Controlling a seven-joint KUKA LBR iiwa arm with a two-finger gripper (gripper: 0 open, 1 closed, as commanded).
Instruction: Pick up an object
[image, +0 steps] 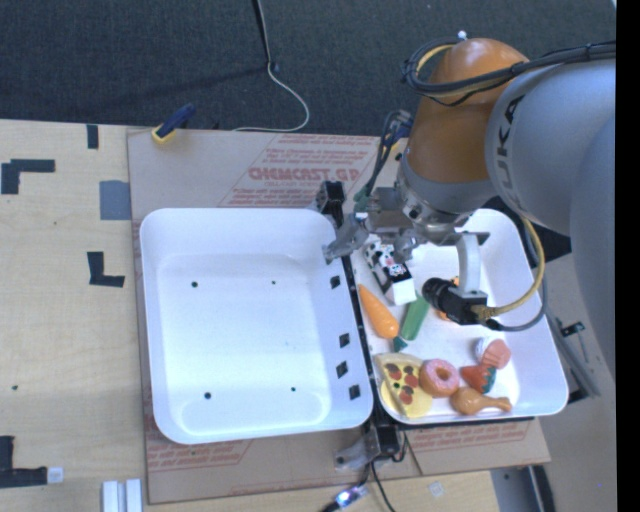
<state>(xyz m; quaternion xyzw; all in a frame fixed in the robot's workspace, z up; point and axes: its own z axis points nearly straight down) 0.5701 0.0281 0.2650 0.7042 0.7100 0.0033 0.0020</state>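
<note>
My gripper (386, 258) hangs low over the back left corner of the right bin (548, 392), under the orange wrist band. Just in front of it lie an orange carrot (378, 312) and a green block (414, 320), with a small white piece (401, 292) right below the gripper. Along the bin's front sit a yellow pizza slice (402, 385), a pink donut (438, 377), a brown drumstick (479, 402) and a red toy (493, 354). The arm hides the bin's back part.
The left bin (158, 240) stands beside the right one, the two rims touching. Both rest on a cardboard sheet (290, 165). A black cable (285, 70) runs across the dark floor behind, and a blue and yellow item (172, 122) lies at the cardboard's back left corner.
</note>
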